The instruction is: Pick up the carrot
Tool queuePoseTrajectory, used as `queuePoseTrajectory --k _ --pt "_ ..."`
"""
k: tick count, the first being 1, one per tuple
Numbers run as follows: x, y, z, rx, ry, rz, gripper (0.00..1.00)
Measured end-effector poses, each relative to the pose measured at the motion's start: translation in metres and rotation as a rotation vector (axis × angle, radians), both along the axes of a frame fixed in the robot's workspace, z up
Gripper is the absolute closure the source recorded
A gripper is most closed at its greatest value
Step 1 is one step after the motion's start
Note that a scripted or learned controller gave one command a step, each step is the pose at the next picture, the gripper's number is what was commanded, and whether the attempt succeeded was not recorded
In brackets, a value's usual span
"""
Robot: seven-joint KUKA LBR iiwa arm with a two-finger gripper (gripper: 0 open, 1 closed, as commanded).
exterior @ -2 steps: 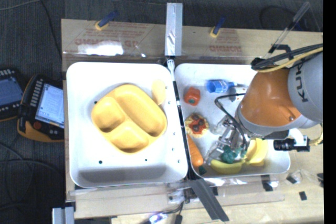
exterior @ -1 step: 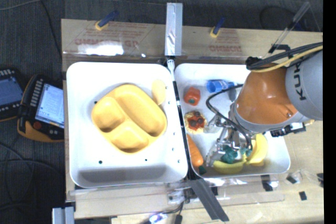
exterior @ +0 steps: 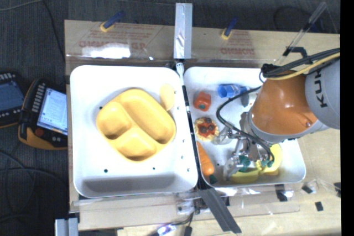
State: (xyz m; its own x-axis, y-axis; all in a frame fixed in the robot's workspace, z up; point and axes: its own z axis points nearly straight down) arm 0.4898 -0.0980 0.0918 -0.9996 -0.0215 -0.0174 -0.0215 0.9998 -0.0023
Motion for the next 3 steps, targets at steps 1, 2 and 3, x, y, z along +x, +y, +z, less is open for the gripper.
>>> queuePoseTrajectory --k 1,2,3 --pt "0.003 -0.005 0.0 -0.005 -0.001 0.384 0.0" --pt "0.02 -0.032 -0.001 -0.006 0.004 0.66 0.0" --pt "0.006 0.002 -0.001 -0.013 0.001 0.74 0.0"
